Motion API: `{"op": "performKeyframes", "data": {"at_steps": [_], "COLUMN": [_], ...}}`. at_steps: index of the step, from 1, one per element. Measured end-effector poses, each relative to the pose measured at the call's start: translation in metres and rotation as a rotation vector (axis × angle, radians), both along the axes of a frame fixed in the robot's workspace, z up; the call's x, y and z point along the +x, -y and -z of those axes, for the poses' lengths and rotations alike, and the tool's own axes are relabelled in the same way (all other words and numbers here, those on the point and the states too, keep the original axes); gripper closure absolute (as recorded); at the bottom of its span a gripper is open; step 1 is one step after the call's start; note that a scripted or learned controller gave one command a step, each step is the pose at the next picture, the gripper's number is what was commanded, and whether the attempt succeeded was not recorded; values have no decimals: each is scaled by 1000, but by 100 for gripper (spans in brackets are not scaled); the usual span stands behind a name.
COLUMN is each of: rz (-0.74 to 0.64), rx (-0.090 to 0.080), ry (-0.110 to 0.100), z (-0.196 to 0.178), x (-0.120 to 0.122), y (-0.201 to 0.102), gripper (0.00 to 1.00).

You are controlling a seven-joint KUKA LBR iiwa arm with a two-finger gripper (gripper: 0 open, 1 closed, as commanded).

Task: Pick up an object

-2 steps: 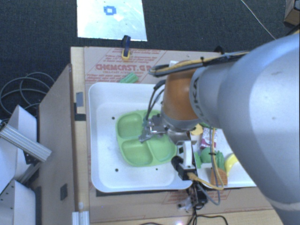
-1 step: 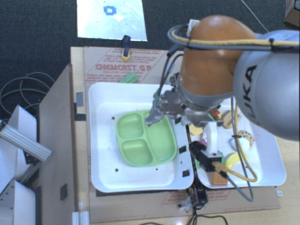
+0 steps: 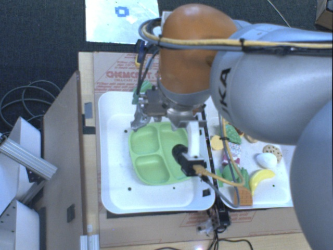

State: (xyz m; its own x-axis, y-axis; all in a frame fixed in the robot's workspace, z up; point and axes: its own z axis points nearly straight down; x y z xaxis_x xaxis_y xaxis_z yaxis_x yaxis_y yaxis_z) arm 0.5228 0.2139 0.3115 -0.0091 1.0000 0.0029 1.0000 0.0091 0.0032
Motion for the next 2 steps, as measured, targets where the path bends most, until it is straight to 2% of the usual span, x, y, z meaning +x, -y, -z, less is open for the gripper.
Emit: {"op": "performKeyframes", "data": {"at_steps": [1,2], "rz": [2,14], "rx": [-3,-1], "ry": [-8,6], "z": [47,-29], "x": [-39,-34], "y": [-19,56], "gripper": [0,0]}}
